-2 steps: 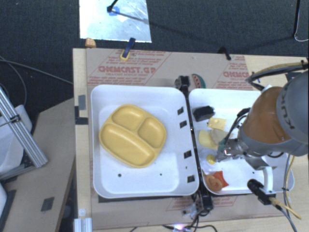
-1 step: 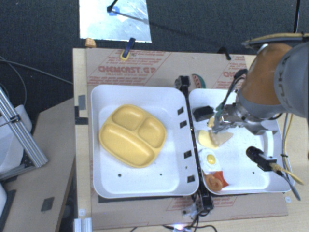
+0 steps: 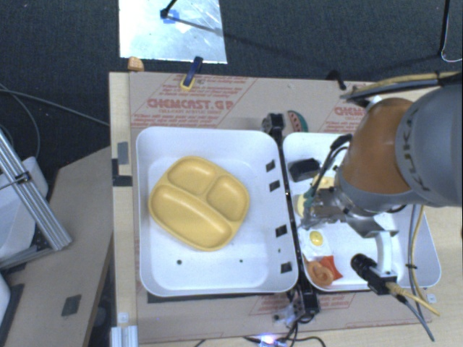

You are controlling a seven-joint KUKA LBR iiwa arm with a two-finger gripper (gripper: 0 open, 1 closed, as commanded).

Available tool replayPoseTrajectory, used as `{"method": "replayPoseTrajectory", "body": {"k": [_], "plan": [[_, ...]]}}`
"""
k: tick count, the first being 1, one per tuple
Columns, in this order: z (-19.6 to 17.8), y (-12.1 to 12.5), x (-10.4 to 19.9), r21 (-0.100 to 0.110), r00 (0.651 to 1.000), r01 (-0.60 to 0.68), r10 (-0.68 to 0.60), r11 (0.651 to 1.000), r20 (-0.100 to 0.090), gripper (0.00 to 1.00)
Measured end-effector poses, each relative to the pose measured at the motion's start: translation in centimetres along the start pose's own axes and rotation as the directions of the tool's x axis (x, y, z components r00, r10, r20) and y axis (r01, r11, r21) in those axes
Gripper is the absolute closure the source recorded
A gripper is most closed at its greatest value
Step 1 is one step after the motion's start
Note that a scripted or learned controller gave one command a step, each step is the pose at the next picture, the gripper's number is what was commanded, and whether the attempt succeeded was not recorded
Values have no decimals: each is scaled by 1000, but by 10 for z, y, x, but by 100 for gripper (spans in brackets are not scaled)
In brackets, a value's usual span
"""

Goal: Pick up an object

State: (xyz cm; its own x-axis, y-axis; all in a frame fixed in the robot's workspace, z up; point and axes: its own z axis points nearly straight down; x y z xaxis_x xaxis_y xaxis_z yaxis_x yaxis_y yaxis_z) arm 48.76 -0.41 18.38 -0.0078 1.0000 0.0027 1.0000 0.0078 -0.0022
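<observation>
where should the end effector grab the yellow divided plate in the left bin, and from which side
Probably the raised outer rim of the yellow divided plate, taken from above. It lies flat and right side up in the left bin, too broad for two fingers to span. The rim's right end, facing the arm, has bare bin floor beside it for the outer finger, while the other finger drops into a compartment.

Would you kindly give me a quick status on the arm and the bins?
Gripper low over right bin, fingers unclear. Small items beneath: fried egg toy, red piece. Yellow divided plate sits alone in left bin.
</observation>
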Motion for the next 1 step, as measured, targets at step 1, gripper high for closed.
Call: {"method": "replayPoseTrajectory", "body": {"k": [1], "plan": [[-82, 1, 46, -13, 1000, 3, -3, 1000, 0, 100]]}}
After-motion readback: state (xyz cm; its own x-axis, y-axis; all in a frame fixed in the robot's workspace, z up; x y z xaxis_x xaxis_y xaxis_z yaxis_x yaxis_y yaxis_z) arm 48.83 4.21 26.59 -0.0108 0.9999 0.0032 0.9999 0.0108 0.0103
